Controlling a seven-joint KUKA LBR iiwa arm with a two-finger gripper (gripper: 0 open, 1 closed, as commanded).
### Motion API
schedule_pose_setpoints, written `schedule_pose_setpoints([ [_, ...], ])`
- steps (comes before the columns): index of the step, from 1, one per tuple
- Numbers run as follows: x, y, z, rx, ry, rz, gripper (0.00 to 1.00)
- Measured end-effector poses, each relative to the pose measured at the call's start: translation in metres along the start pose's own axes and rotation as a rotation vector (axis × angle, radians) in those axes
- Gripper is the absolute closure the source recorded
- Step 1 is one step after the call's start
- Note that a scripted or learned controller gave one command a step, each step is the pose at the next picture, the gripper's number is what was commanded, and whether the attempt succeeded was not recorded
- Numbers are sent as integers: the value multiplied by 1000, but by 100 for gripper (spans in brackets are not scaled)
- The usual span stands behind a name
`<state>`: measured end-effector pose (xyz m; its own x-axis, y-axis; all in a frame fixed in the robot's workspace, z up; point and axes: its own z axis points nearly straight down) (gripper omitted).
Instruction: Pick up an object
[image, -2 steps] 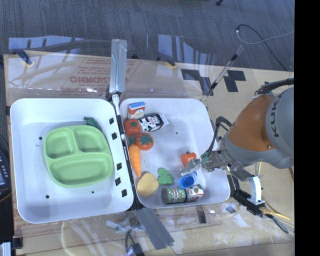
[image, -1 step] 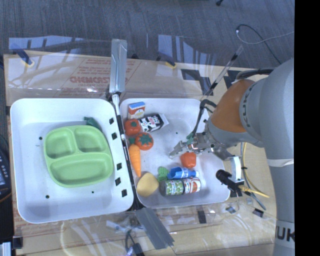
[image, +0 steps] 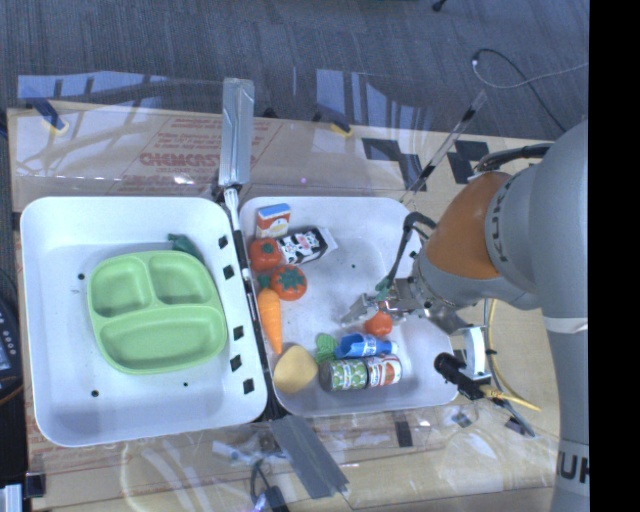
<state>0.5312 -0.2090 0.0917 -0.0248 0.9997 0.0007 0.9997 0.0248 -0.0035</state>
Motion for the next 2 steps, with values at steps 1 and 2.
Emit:
schedule_pose_setpoints([
  [1, 0, 0, -10, 0, 0, -3, 100],
  [2, 45, 64, -138, -6, -2, -133, 100],
])
